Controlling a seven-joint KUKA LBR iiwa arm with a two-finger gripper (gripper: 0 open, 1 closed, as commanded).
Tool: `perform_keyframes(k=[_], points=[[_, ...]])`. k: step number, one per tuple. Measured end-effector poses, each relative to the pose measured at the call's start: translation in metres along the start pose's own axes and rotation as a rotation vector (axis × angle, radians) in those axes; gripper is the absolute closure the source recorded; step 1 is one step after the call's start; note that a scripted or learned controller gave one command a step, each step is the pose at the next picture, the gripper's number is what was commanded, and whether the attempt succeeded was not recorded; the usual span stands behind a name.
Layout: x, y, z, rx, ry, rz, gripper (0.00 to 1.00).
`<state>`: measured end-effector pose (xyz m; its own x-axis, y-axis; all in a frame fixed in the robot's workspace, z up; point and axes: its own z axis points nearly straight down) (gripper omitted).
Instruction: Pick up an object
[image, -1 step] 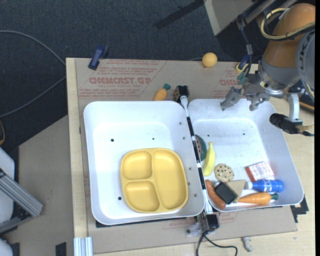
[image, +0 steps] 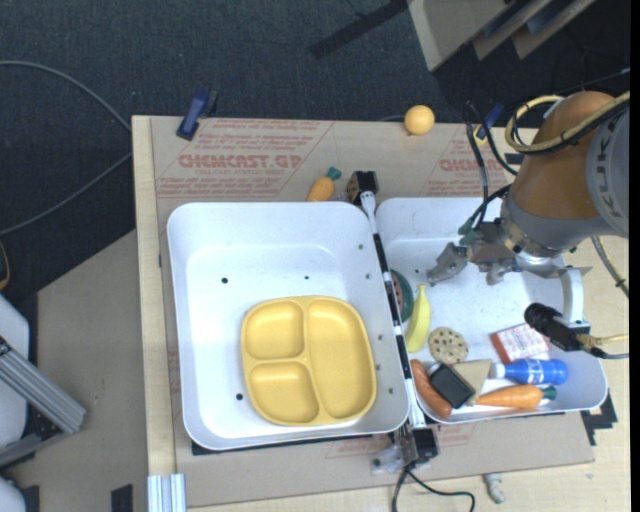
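The grey two-finger gripper (image: 462, 258) hangs over the bare far half of the right white bin (image: 420, 222), its fingers apparently spread with nothing between them. The pickable clutter lies along that bin's near edge: a yellow plastic banana (image: 419, 317) by the left wall, a round speckled cookie (image: 448, 345) and an orange toy carrot (image: 510, 398). A good grasp probably means centring over one isolated piece, such as the cookie, before descending.

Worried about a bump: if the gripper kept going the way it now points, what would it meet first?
The gripper points toward the view's left and slightly down, over bare floor of the right bin. Next in that line look to be the banana and the bins' shared wall, though height is unclear.
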<state>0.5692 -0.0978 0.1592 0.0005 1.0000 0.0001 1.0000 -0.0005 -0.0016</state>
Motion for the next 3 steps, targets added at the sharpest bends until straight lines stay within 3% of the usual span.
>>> perform_keyframes(k=[1,2,3], points=[[0.003,0.002,0.028,0.002,0.001,0.0,0.0],[0.0,-0.012,0.074,-0.004,-0.005,0.003,0.0],[0.0,-0.029,0.075,0.001,0.001,0.0,0.0]])
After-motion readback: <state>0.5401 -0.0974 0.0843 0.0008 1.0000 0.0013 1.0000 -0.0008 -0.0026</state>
